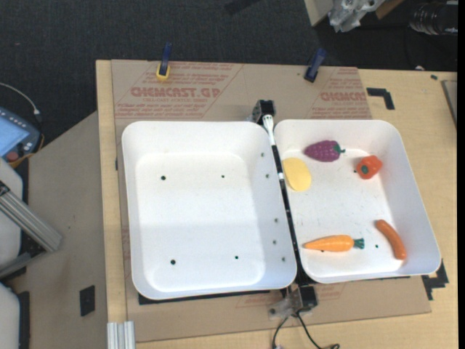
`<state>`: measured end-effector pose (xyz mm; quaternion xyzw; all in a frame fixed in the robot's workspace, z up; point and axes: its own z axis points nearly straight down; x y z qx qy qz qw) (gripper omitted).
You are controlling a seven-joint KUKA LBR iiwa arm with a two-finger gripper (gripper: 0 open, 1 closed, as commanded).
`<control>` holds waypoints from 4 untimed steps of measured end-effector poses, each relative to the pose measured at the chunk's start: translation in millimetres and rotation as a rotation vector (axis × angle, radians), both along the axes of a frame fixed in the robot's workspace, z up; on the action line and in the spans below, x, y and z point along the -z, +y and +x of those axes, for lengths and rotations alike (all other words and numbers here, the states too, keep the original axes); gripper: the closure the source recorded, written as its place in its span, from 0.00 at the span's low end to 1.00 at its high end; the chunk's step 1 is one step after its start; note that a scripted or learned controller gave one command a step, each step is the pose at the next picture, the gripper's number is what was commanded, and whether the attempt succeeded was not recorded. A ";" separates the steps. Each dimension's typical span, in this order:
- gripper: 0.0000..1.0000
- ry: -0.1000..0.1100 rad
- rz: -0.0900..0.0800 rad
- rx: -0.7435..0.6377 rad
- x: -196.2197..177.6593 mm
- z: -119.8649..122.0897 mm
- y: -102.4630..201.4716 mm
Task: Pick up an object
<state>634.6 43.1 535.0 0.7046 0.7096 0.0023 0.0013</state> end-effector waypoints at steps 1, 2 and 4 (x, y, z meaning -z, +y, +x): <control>1.00 0.001 0.001 0.000 0.6 16.9 65.6; 1.00 0.002 0.001 0.000 5.3 24.4 130.2; 1.00 -0.004 0.000 0.004 -11.5 31.8 182.6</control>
